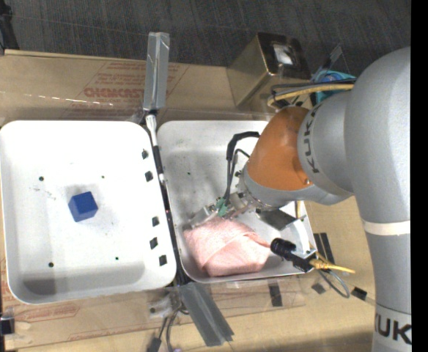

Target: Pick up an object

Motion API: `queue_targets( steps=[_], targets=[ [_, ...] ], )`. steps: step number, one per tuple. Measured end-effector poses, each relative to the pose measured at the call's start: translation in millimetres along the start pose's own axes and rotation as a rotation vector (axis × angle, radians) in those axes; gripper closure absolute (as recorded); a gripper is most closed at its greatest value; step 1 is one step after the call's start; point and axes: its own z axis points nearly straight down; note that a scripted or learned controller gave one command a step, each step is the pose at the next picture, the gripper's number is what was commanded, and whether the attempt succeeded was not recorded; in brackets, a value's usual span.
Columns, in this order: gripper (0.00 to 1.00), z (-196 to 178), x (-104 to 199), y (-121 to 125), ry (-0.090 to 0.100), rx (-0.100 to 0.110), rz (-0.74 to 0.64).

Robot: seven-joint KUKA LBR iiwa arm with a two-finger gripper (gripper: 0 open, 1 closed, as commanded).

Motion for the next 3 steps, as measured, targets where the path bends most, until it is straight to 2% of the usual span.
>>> queue_targets(
  steps=[1, 2, 3],
  targets=[
    [1.00, -8.3, -0.3, 0.2, 0.001, 0.003, -0.002],
    [1.00, -73.1, 10.0, 13.7, -0.002, -0.001, 0.206],
    [0.00, -73.1, 10.1, 13.7, -0.002, -0.001, 0.206]
  ],
)
